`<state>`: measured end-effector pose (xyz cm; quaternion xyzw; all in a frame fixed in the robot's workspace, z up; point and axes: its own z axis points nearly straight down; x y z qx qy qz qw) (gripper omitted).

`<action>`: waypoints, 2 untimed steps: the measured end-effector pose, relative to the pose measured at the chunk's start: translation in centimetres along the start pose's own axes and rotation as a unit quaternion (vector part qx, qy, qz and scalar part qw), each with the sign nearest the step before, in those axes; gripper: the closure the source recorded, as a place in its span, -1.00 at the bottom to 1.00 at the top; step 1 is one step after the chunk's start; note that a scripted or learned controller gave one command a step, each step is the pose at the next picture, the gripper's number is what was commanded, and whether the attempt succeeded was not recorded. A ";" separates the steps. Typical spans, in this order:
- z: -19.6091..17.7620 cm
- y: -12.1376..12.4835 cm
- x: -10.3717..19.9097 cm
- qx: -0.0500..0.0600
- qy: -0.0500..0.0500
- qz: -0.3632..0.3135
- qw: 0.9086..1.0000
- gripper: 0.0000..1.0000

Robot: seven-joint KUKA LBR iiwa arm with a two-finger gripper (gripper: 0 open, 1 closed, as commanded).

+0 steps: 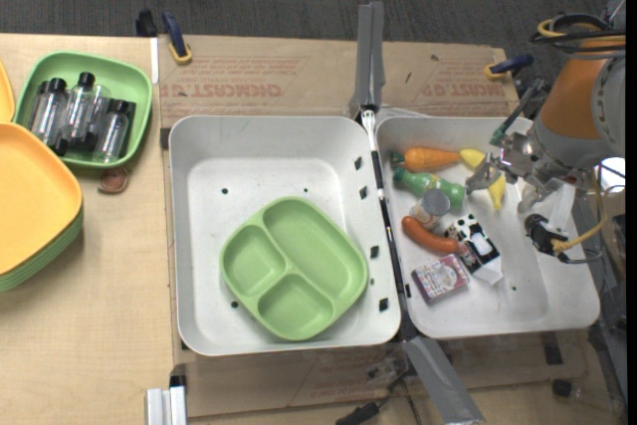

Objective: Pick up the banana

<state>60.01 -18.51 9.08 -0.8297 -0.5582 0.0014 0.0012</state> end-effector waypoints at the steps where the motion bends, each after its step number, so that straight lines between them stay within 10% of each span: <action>1: -0.8 0.0 -0.1 0.001 0.000 0.001 1.000 1.00; 2: -10.7 3.2 7.5 -0.001 -0.001 0.009 1.000 1.00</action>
